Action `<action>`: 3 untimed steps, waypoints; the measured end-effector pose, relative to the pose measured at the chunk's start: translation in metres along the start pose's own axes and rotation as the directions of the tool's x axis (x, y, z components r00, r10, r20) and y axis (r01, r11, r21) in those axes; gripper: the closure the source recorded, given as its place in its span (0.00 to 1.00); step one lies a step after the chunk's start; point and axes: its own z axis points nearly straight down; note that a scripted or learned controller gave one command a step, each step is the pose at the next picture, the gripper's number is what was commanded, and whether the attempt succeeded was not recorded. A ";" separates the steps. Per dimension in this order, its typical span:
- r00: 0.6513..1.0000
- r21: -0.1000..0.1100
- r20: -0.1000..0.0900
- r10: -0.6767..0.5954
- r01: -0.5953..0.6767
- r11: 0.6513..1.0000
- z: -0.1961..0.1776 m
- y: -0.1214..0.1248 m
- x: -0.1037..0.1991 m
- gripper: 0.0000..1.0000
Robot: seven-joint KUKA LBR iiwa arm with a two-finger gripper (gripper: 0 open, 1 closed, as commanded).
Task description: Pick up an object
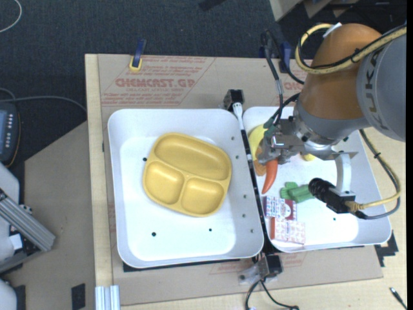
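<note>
Right beside the divider, gripper (276,148) crowds the right bin (371,234)'s left edge; state unclear.

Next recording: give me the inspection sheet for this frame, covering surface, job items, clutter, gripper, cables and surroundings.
Surface: brown bench board with red print, bearing the left bin and the right bin side by side.
Job's things: yellow divided tray in the left bin; in the right bin, orange carrot-like piece, yellow piece, green piece, red-and-white packet.
Clutter: nothing seen.
Gripper: gripper low over the right bin's left side, above the orange piece; finger state unclear.
Cables: yellow cable across the right bin; black cable behind.
Surroundings: dark floor; blue clamp at the board's far edge.
</note>
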 end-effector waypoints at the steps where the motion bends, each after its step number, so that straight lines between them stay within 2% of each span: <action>1: 1.000 0.006 0.000 -0.001 0.001 1.000 0.014 0.003 0.007 1.00; 2: 1.000 0.006 0.000 0.000 0.000 1.000 0.015 -0.008 0.011 1.00; 3: 1.000 0.000 0.000 0.000 0.000 1.000 0.002 0.004 0.004 1.00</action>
